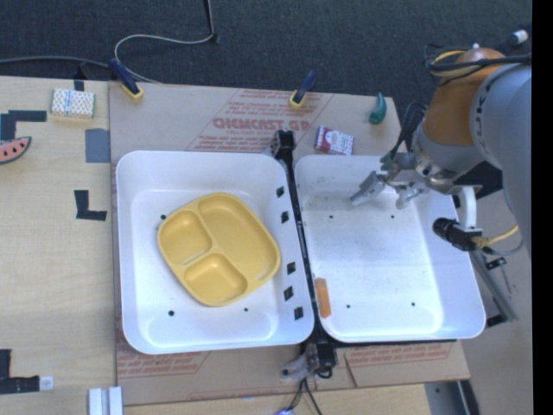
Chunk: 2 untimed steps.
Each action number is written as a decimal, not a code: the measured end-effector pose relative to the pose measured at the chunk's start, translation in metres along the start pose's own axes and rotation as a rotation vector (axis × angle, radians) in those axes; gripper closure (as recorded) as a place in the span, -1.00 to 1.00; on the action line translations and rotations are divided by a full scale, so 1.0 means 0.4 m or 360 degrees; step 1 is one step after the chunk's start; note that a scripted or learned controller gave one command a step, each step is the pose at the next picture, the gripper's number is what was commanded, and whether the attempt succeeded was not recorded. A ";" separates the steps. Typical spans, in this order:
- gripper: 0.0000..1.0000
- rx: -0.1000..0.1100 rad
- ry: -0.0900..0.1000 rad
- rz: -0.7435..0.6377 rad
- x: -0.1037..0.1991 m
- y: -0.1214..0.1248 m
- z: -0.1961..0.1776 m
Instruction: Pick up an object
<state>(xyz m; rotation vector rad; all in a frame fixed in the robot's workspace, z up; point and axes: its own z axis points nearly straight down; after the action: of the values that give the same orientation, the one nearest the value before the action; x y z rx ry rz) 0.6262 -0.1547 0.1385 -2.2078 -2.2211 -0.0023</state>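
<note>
A yellow three-compartment plastic tray fills the left white bin; the gripper hangs spread open, holding nothing, over the right white bin.

The yellow tray crowds the left bin; the right bin floor lies mostly open.

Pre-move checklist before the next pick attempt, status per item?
1. Target in view: small orange object at the left edge of the right bin - ok.
2. Pincer above the target: it is over the bin's far part - not ok.
3. Pincer free of load: nothing between its fingers - ok.
4. Pincer open for a grasp: fingers spread - ok.
5. Room around the target: it lies against the bin wall - not ok.
6. Yellow tray flat in left bin - ok.
</note>
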 end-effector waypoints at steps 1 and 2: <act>-1.00 -0.0011 -0.0015 0.0009 0.008 0.020 0.131; -1.00 -0.0012 -0.0011 0.0005 0.139 0.108 0.135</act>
<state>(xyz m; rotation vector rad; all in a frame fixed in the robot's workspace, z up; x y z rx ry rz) 0.6689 -0.0985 0.0849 -2.2188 -2.2246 -0.0028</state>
